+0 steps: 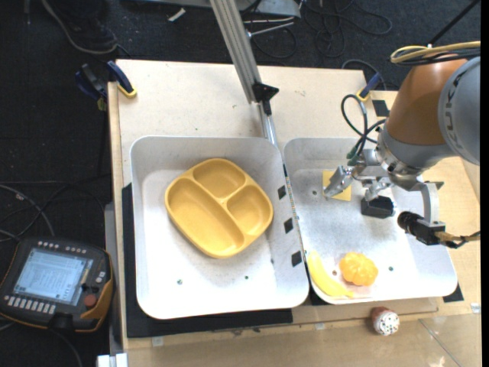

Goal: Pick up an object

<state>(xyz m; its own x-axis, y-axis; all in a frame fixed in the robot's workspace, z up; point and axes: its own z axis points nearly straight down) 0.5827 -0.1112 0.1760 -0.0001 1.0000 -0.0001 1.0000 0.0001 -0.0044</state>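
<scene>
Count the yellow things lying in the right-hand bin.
3. A banana lies along the right bin's near-left edge, an orange-yellow fruit sits just right of it, and a flat yellow piece lies at the pincer. The arm may hide more.

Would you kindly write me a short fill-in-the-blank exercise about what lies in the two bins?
1. The yellow divided plate lies in the ____ bin.
2. The plate has ____ compartments.
3. The banana and the orange fruit lie at the ____ edge of the right bin.
4. The gripper hangs over a pale yellow ____ in the right bin.

Missing words: left; three; near; block
</scene>
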